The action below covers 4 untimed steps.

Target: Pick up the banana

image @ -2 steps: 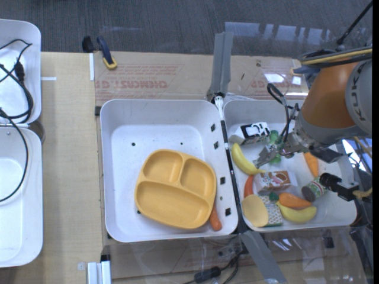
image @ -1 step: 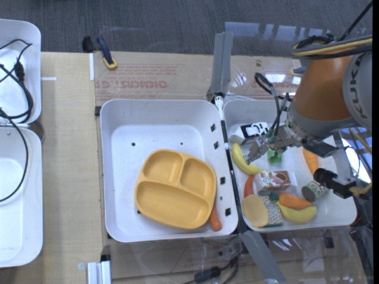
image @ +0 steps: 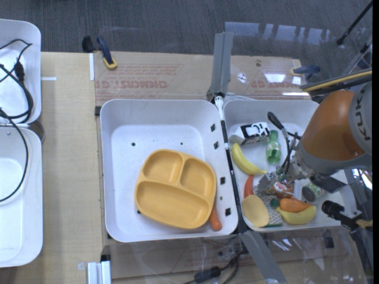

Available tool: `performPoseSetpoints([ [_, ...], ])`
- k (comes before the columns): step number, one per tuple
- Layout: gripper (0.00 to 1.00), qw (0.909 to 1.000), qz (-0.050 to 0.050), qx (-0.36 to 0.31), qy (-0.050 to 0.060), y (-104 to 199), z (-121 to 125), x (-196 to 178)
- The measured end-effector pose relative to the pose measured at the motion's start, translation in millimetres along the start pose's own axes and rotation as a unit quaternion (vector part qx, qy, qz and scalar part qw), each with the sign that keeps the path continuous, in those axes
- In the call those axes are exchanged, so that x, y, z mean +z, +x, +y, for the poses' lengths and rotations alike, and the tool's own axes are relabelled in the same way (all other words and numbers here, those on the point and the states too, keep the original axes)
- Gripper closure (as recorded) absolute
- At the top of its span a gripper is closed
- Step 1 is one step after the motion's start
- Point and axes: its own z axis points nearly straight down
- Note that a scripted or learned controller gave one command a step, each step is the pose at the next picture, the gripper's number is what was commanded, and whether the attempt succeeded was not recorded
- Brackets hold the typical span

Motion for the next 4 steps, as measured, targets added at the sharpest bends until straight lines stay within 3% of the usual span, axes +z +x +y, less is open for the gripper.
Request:
performPoseSetpoints([
  [1, 0.0, 0.9988, -0.001, 0.048, 0.0, -43, 54, -108],
  [2, 1.0, 0.9989, -0.002, 0.048, 0.0, -44, 54, -117],
  [3, 0.0, 0.9989, -0.001, 0.048, 0.0, -44, 54, -117],
  [4, 0.0, 0.9914, 0.0, 0.131, 0.001, -30, 53, -114],
])
